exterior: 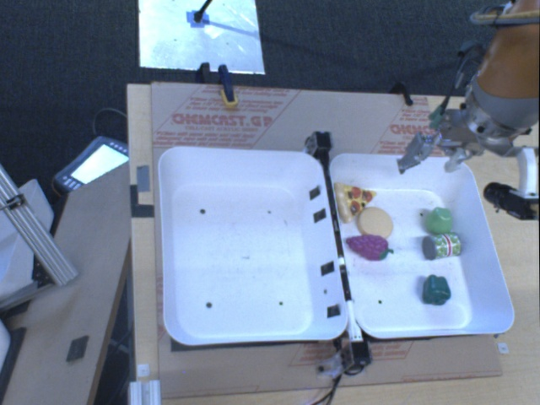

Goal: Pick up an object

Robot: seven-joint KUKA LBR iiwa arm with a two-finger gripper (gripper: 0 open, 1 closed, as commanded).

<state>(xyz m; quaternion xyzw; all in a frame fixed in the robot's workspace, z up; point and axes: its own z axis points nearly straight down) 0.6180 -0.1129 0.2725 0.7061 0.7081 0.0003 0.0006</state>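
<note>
The right bin [398, 304] holds several small items: a pizza slice [354, 199], a round tan bun [375, 222], purple grapes [369, 246], a green apple [438, 220], a small can [442, 245] lying on its side, and a dark green pepper [435, 289]. My gripper [436, 158] hangs above the bin's far edge, up and to the right of the pizza slice. It is open, with nothing between its fingers. The grey and orange arm comes in from the upper right.
The left bin [245, 243] sits beside the right one, with a black divider strip [331, 226] between them. A shiny metal plate [201, 24] lies at the back, and a tablet [93, 163] and a metal rail [34, 234] stand at the left.
</note>
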